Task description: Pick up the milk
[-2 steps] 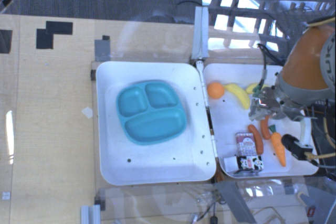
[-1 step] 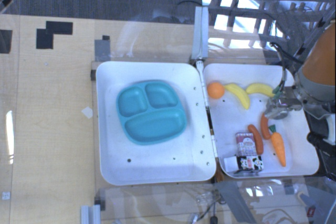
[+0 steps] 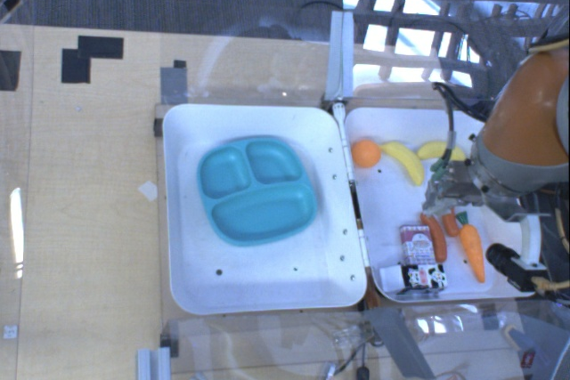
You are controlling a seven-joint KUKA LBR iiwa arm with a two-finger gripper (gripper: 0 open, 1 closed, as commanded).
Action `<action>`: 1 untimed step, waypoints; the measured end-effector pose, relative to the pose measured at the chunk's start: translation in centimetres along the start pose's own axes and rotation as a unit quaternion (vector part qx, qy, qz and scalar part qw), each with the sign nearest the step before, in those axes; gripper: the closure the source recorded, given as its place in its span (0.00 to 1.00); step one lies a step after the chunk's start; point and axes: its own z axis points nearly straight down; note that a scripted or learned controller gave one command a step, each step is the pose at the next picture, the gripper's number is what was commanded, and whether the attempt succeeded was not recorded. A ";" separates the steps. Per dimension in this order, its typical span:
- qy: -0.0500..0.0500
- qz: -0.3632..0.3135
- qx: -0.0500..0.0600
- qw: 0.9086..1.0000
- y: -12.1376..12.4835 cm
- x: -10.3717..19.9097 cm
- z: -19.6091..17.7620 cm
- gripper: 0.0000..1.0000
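Milk (image 3: 419,258) lying in right bin (image 3: 385,218), gripper (image 3: 443,194) just above it

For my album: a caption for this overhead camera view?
Pincer hovers above the milk carton lying in the right bin.

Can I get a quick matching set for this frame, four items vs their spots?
Items:
1. plate
2. orange
3. milk
4. end effector

Spots:
A. near edge of the right bin, lying flat
B. over the right bin, above the carrots
C. left bin, middle
D. right bin, far left corner, beside a banana

Pairs: 1-C, 2-D, 3-A, 4-B
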 end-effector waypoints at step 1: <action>0.000 -0.197 0.000 0.980 -1.4 5.4 0.9 1.00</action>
